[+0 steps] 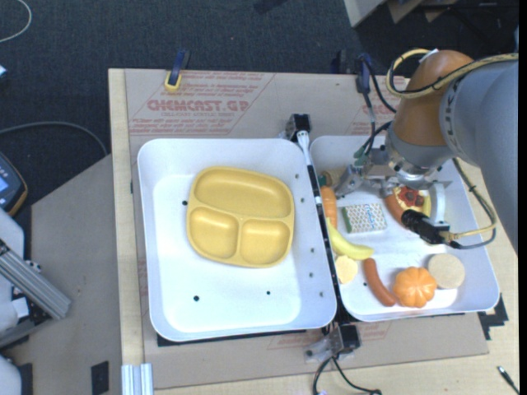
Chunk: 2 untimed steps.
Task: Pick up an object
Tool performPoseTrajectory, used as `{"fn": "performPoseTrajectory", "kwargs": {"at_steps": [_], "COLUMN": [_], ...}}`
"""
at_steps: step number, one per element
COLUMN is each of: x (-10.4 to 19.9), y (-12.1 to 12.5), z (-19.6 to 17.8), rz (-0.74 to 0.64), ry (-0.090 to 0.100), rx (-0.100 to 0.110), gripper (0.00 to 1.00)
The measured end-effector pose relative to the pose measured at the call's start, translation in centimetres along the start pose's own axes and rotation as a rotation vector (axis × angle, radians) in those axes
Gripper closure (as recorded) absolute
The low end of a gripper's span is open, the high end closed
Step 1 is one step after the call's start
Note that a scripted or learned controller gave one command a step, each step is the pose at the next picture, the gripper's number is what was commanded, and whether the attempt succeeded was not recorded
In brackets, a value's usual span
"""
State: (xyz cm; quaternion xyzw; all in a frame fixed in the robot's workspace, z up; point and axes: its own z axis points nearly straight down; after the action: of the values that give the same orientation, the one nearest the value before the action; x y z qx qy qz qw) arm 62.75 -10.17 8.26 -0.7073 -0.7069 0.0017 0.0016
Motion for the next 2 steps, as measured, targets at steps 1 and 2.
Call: {"fn": "performPoseTrajectory", "kwargs": {"at_steps": [1, 2], "x": [0.0, 0.3], "y": [0.1, -0.2], "z": [-1.3, -5.8], "rz": [0.001, -0.001], "ry": [0.000, -0.001], "rx": [-0.005, -0.010], "gripper": [1.00, 1.00]}}
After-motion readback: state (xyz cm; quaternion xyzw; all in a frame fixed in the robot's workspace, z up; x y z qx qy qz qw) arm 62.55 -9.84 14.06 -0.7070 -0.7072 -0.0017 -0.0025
